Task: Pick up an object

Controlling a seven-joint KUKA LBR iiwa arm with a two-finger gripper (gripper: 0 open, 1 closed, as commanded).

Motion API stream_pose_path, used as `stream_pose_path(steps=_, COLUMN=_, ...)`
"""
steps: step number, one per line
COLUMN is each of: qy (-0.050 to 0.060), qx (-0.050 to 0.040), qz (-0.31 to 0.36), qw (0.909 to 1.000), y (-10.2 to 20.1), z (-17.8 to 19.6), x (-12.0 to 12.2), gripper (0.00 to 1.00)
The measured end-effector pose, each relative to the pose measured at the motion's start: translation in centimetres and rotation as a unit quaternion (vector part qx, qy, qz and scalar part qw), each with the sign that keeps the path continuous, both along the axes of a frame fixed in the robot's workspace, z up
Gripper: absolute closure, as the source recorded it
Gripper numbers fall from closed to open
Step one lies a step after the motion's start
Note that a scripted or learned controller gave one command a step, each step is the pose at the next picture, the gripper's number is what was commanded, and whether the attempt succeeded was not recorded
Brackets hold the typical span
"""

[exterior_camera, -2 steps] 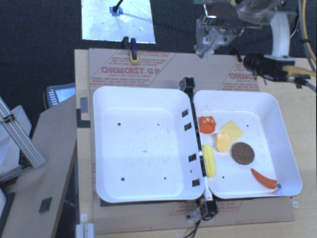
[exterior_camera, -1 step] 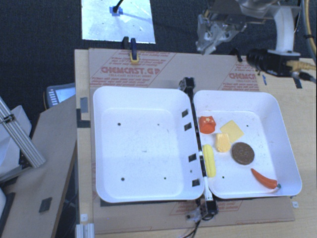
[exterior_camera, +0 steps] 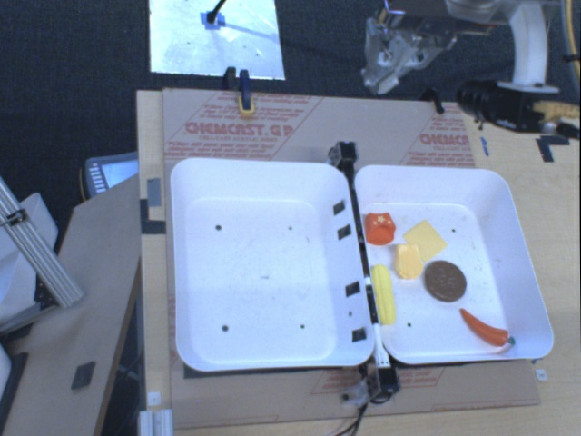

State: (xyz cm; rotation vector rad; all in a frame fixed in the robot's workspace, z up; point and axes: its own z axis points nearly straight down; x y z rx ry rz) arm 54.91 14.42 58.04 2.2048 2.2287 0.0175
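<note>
Six items lie in the right bin (exterior_camera: 522, 243) — tomato (exterior_camera: 379, 228), cheese (exterior_camera: 425, 240), butter (exterior_camera: 408, 262), cookie (exterior_camera: 445, 281), corn (exterior_camera: 384, 295), chili (exterior_camera: 484, 328) — while the gripper (exterior_camera: 390, 57) hangs well above the bench's far edge, holding nothing.

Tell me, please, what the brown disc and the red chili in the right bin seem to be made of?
The brown disc looks matte and speckled, like a toy cookie, perhaps plastic or foam. The red chili looks like smooth, slightly glossy plastic with a small green stem tip. Neither material is certain at this resolution.
</note>
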Motion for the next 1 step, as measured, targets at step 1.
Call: stream_pose_path(steps=1, qy=-0.001, qx=0.0003, qz=0.001, qw=1.0, y=0.02, z=1.11, x=0.02, gripper=1.0)
